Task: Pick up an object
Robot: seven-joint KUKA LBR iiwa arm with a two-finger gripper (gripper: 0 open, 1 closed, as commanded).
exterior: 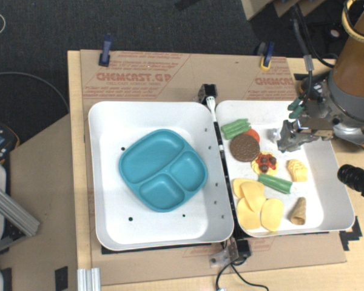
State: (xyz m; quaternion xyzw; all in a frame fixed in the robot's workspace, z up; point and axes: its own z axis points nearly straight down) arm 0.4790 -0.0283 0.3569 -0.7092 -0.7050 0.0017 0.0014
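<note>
The end effector [289, 139] is seen over the right bin [333, 180], near its back edge; its state cannot be told. Toy foods, among them a brown patty [245, 147], lie in that bin's middle and front.

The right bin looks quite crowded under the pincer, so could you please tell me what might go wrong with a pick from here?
1. The pincer hangs over bare floor of the right bin, so a straight descent may grab nothing.
2. The brown patty, red piece and green bean lie close together; closing there might nudge or catch two.
3. The yellow chips overlap and lie flat, so they may slip.
</note>
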